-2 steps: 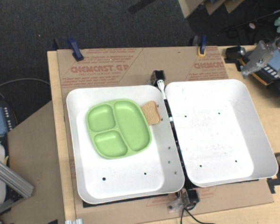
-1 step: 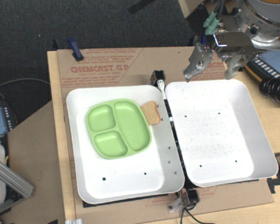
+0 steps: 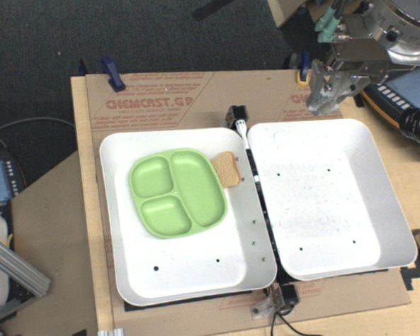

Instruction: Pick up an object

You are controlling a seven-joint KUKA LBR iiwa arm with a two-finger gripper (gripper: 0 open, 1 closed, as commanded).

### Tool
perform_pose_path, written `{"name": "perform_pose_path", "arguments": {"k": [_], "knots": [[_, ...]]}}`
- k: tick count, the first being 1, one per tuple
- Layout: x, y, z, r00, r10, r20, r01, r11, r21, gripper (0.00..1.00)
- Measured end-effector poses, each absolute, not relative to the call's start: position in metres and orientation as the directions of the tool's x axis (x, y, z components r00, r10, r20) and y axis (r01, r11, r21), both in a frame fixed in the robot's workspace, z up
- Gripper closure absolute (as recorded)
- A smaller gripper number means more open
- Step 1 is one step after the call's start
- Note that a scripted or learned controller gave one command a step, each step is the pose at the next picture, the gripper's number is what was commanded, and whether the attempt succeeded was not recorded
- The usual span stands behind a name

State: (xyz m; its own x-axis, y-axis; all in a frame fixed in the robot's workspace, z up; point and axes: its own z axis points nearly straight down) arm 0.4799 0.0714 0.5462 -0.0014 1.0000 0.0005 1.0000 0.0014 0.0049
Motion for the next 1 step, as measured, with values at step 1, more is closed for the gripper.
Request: {"name": "perform_pose_path", "arguments": {"k": [1], "knots": [[0.4786, 0.0965, 0.4617, -0.003, 1.000, -0.002, 1.000, 0.003, -0.011, 1.00]]}}
